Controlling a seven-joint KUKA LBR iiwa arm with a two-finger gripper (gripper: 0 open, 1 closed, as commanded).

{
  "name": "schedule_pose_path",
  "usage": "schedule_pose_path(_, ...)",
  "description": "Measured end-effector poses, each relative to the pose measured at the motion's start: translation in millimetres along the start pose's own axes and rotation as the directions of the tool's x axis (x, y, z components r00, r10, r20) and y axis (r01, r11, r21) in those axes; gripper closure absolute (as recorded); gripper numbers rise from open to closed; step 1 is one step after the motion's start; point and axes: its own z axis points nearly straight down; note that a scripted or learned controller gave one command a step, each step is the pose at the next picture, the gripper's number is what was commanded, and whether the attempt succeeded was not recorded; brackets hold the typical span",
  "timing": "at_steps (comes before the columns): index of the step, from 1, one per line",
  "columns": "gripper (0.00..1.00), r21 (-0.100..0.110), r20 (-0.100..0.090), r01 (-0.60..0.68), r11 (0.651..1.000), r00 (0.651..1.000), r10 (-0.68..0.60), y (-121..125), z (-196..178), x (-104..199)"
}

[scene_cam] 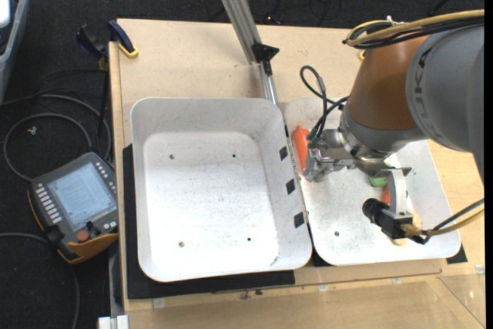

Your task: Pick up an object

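In the right bin [347, 243], an orange object [299, 146] lies against the left wall. My gripper [315, 168] is low over this bin, just right of the orange object's near end and touching or almost touching it. The grey arm with its orange band [393, 81] covers the bin's far half. A small green object [377, 181] peeks out from under the wrist near the bin's middle, with a small red piece [387, 199] just below it.
The left bin [154, 119] lies beside the right one, their walls meeting near the gripper. A slanted metal pole [235, 4] rises behind the bins. A teach pendant [73, 200] lies on the floor at the left.
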Motion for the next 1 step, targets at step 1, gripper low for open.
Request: schedule_pose_path(1,1.0,0.0,0.0,0.0,1.0,1.0,0.0,9.6,1.5,47.9)
